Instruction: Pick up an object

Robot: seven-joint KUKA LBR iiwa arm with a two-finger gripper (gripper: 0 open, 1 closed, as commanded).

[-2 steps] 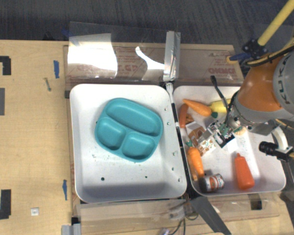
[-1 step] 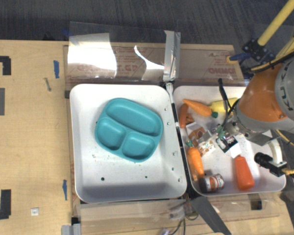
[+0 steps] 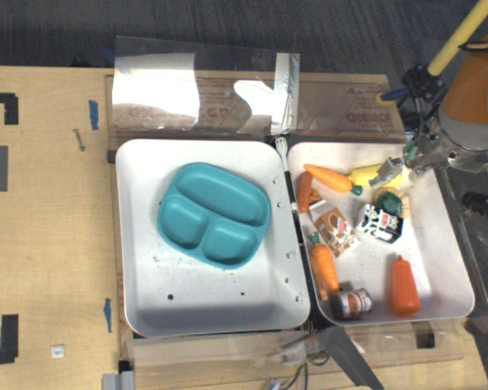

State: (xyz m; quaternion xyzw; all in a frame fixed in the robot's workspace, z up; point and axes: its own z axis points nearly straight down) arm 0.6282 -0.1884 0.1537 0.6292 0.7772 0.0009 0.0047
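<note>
Teal divided tray (image 3: 214,214) in left bin (image 3: 138,299), possibly plastic

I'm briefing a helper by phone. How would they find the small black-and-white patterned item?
Look in the right white bin, the one crowded with toy food. Near its middle, below the yellow banana, lies the small black-and-white patterned block. Its neighbours are orange, yellow or brown.

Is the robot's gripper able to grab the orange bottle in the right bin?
Probably yes: the orange bottle lies alone on bare bin floor, nothing over it, and the gripper hovers in the same bin.
</note>
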